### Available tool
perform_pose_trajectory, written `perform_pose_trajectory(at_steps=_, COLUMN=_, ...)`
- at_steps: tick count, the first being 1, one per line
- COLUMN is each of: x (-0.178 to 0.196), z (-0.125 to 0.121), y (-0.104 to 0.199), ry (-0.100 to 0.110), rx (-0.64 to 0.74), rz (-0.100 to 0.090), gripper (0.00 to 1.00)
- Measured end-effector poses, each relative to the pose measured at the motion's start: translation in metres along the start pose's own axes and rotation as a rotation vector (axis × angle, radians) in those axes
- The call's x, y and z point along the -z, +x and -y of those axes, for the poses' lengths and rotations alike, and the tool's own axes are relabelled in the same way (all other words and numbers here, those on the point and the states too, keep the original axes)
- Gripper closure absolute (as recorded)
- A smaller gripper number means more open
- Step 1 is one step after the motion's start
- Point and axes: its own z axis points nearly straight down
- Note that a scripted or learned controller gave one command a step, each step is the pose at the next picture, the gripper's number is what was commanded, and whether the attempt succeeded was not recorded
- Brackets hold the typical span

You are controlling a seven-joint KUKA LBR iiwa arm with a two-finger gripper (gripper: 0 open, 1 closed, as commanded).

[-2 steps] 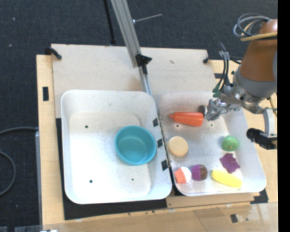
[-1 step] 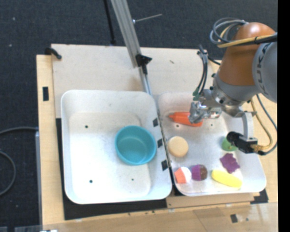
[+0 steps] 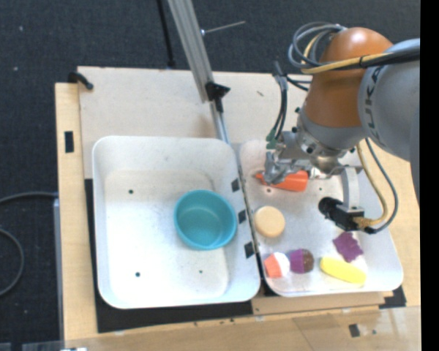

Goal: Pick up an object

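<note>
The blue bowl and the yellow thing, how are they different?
The blue bowl is round and hollow, while the yellow thing is long and solid-looking. The blue bowl looks much bigger than the yellow thing. The blue bowl sits alone in the left bin, while the yellow thing lies in the right bin among other small objects, right beside a purple piece. Both rest on a bin floor, away from the pincer.

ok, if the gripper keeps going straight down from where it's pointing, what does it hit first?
Most likely the orange object directly under the gripper in the right bin. Depth is unclear from this slanted view; it may already be touching.
</note>
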Motion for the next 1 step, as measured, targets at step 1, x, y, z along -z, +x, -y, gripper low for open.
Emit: perform_pose_trajectory(at_steps=1, x=-0.0076, z=-0.0082, y=0.0506, ry=0.002, rx=-0.001, rz=0.001, gripper=1.0)
